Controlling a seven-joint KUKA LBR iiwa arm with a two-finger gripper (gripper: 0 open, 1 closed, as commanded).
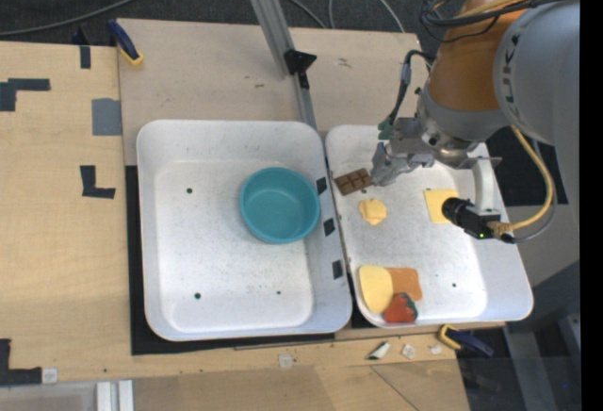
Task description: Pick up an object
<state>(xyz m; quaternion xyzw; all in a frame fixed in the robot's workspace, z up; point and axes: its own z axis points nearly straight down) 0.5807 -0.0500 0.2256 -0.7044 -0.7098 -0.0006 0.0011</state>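
Nearest, right bin (499,301) front corner: yellow slab (375,287), orange piece (406,281), red item (400,309) bunched together, touching. Mid-bin: small yellow lump (373,211) alone on open floor, yellow square (438,205) beside wrist hardware. Farther: brown waffle piece (352,181) by left rim, just beside gripper (385,171), likely target. Gripper low over bin floor; finger spread not discernible, nothing visibly held. Left bin (165,211): teal bowl (279,204), well apart from the arm.
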